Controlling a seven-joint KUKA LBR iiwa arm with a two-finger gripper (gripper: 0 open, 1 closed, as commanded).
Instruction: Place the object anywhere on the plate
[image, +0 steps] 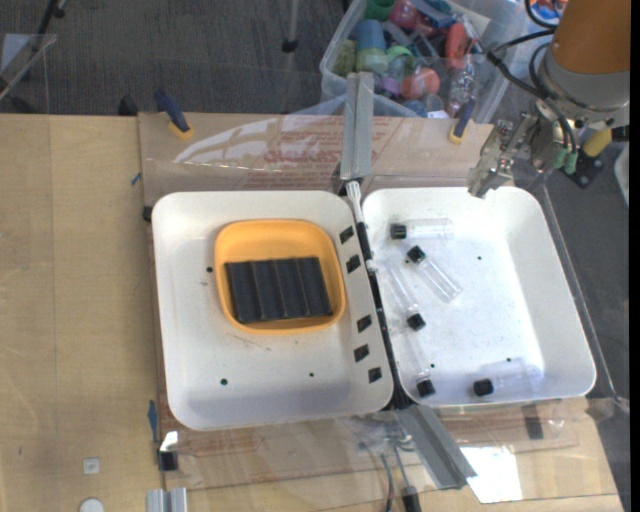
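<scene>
Hovering at the right bin's (560, 290) far rim, the gripper (490, 178) is carrying nothing, its spread unreadable; clear vials (432, 272) are waiting below, the plate (232, 240) awaiting one

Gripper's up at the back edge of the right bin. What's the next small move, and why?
Probably bring the gripper forward and down over the nearest clear vial in the right bin. Nothing shows between its fingers, and the vials all lie in that bin, while the orange plate in the left bin carries a dark ridged block but no vial.
</scene>
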